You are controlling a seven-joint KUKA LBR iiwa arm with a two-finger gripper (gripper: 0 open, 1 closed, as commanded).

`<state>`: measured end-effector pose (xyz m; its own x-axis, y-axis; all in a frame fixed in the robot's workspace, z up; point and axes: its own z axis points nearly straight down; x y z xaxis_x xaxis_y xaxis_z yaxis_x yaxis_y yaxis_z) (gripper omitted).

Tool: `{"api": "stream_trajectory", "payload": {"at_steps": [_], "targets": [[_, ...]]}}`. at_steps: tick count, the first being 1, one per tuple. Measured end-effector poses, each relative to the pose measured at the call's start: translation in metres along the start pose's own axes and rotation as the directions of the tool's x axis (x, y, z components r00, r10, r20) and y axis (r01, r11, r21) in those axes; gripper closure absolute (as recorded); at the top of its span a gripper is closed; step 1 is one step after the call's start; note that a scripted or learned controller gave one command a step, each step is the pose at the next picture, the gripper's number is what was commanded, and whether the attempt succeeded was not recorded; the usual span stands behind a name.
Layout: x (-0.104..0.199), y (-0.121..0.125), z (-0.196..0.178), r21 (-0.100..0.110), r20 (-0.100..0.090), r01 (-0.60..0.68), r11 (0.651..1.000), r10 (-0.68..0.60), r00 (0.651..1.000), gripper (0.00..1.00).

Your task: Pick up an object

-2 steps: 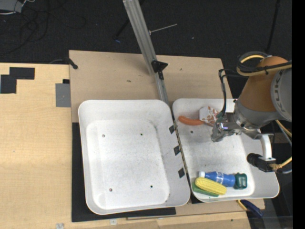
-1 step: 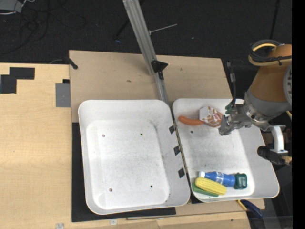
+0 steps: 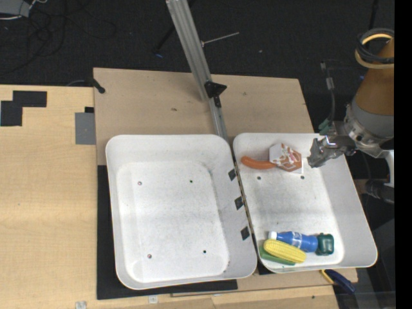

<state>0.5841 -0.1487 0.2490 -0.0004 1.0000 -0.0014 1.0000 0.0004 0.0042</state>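
A wooden bench (image 3: 45,192) carries two white bins side by side, seen from above at a slant. The left bin (image 3: 170,211) shows a bare speckled floor; the right bin (image 3: 309,198) holds four objects. One grey arm (image 3: 373,102) with an orange band reaches in from the right, its gripper (image 3: 320,152) hanging over the right bin's far right corner, beside the rim. Whether the jaws are spread or pressed together cannot be told at this size, and nothing is seen between them. One metal rail (image 3: 193,56) slants up from the gap between the bins. At the near edge of the right bin lie one blue bottle (image 3: 302,241) with a green cap and, touching its front, one yellow corn cob (image 3: 284,252). Near the far edge sit one white-and-red packet (image 3: 286,156), just left of the gripper, and one orange sausage (image 3: 257,163) touching the packet's left side.
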Motion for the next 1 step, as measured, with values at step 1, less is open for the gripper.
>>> {"api": "stream_trajectory", "payload": {"at_steps": [1], "targets": [[0.0524, -0.0129, -0.0067, 0.007, -0.004, 0.005, 1.000, -0.005, 1.000, 1.00]]}}
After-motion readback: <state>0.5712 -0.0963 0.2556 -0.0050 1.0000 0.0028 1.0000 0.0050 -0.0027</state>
